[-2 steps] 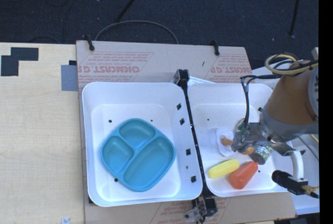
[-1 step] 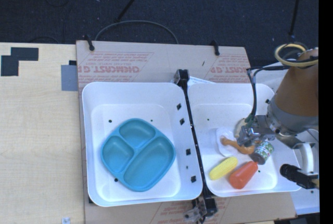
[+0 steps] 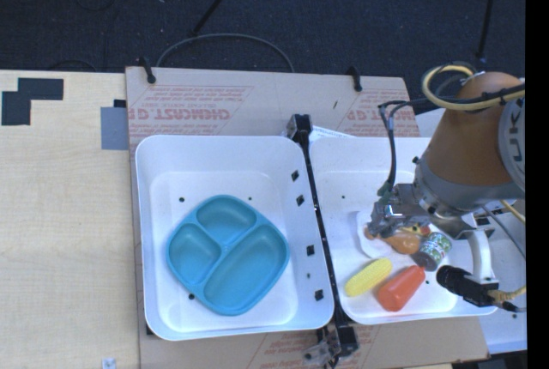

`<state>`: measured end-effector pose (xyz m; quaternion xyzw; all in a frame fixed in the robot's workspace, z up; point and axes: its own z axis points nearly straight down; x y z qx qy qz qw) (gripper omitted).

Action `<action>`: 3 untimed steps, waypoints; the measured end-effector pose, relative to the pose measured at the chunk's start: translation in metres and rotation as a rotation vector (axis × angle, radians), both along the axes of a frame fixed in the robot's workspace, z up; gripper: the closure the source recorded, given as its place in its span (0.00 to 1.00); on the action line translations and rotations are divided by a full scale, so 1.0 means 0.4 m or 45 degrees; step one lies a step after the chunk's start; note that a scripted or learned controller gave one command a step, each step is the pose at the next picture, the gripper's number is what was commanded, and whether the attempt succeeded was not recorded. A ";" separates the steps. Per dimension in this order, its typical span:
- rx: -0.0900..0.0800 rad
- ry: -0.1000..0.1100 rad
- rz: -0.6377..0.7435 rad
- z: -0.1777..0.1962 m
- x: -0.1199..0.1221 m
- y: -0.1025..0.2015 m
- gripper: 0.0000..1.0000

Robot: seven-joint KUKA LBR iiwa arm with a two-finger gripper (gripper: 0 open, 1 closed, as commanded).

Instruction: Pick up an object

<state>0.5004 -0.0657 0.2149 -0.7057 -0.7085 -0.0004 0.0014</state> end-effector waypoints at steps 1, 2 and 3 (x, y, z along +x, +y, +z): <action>0.000 0.005 0.000 -0.022 0.015 0.133 1.00; 0.000 0.005 0.000 -0.027 0.013 0.260 1.00; -0.001 0.004 0.001 -0.023 0.022 0.375 1.00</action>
